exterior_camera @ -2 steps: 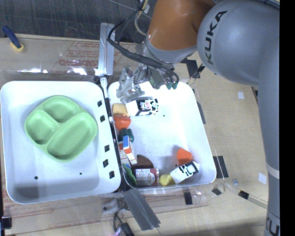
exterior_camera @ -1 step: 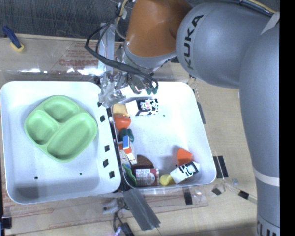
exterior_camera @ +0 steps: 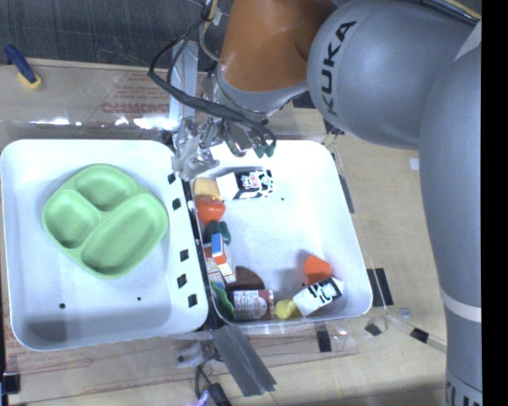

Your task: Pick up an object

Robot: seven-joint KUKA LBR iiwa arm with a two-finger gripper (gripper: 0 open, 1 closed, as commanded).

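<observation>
The KUKA arm reaches in over the far rim of the right bin, the landmark for all that follows, so that its end effector hangs at that bin's far-left corner, just above the toys crowded along the left wall; whether it is wide, narrow or holding anything cannot be told, the metal parts being too cluttered. Left of the right bin lies the left bin, bearing a green divided plate. The likeliest target, judged by nearness, is the black-and-white cow toy, in the right bin's far part beside the end effector; its long axis runs roughly left to right, its heading unclear. Near the right bin's near wall rest a white carton and an orange piece.
</observation>
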